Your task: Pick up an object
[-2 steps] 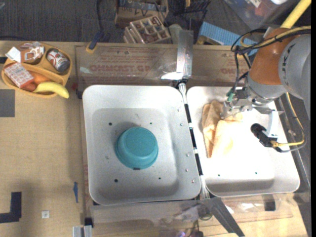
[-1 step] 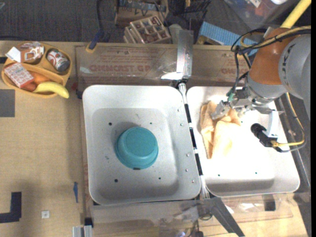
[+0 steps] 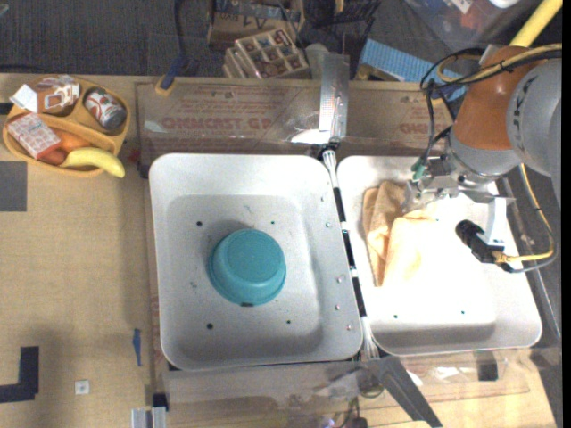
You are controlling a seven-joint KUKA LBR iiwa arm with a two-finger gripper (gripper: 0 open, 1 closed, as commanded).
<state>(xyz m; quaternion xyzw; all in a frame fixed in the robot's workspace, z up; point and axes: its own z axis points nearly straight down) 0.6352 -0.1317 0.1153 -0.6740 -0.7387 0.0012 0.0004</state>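
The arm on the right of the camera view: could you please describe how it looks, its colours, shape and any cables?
The arm is thick and rounded, grey, with a broad orange band above the wrist. Below that sits a smaller metallic gripper assembly. Black and yellow cables loop around the orange part, and another yellow cable trails from a black fitting beside the gripper.

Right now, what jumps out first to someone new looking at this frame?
The teal bowl, upside down in the middle of the left bin, stands out most against the white. Next is the grey and orange arm leaning in from the right, its gripper at the top edge of a crumpled yellow cloth in the right bin.
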